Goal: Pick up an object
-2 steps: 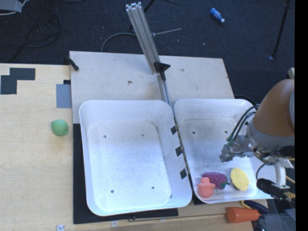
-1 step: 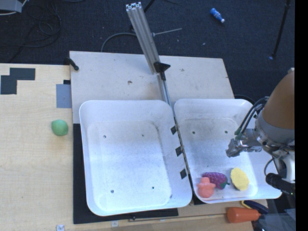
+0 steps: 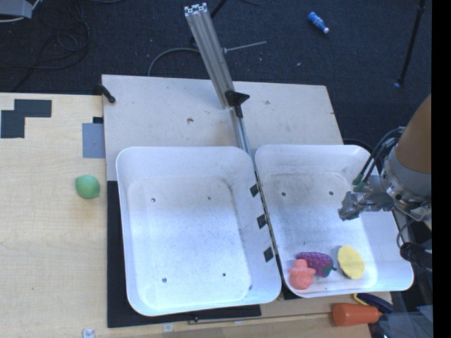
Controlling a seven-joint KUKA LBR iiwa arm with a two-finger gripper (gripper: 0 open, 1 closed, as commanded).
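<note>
Three small objects lie at the near end of the right bin (image 3: 310, 159): a yellow lemon-shaped piece (image 3: 351, 261), a purple grape bunch (image 3: 315, 261) and an orange-pink piece (image 3: 301, 276) touching the grapes. My gripper (image 3: 350, 210) hangs over the right side of this bin, above and behind the yellow piece, with nothing visible between its fingers. The arm comes in from the right edge.
The left bin (image 3: 134, 189) adjoins the right one along a divider with black clips. A green ball (image 3: 87, 186) rests on the wooden bench at left. An orange object (image 3: 356, 313) lies outside the right bin's near edge. A metal rail (image 3: 215, 55) slants away behind the bins.
</note>
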